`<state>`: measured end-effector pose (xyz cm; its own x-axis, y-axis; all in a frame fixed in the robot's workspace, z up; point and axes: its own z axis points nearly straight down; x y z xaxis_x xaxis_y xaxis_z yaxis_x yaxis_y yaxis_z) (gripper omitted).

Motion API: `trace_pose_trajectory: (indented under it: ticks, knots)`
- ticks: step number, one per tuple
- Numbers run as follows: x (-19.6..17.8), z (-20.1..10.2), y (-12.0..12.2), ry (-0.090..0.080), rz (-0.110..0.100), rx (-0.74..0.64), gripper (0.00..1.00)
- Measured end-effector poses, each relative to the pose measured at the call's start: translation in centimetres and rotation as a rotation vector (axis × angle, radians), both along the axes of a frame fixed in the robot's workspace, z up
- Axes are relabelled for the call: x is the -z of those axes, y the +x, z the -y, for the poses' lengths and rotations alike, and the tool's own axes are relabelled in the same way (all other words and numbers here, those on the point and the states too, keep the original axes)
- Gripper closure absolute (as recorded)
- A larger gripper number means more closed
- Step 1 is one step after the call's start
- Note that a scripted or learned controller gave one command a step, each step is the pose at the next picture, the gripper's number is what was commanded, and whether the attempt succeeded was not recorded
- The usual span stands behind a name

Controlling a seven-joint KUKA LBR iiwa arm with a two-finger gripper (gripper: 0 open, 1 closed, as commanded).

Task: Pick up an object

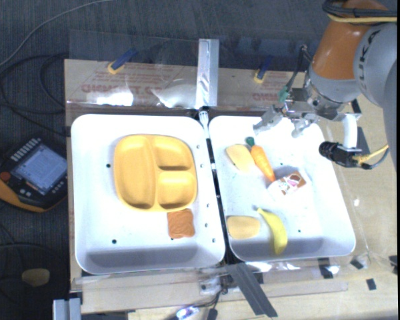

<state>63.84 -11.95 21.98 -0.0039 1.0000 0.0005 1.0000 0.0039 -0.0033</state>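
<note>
Orange is the colour of the carrot [262, 163], which lies in the right bin [333, 212] near its back half. Its long axis runs at a slant: the green top end points toward the back-left corner of the bin, and the thin tip points toward the front and a little to the right. Just beside it on the left lies a pale yellow oval piece [239, 157], and just beyond the carrot's tip sits a small white and red packet [289, 183]. Near the front wall of the same bin a banana [275, 230] lies with its curve running from the middle toward the front, next to a tan bun [243, 227].

The pincer [283, 120] hangs over the back edge of the right bin, well apart from the carrot. Its two fingers stand spread, with nothing between them. The grey arm [350, 45] with its orange band comes in from the right.

In the left bin [93, 232] a yellow divided tray [155, 171] rests in the middle, and a small orange-brown square piece [181, 224] lies just in front of it. Both bins stand side by side on the tabletop [87, 79].
</note>
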Motion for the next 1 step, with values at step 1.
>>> trace_pose_trajectory:
  ticks: [1]
  knots:
    - [12.5, 4.71, 2.79, 0.0, 0.003, -0.452, 0.0]
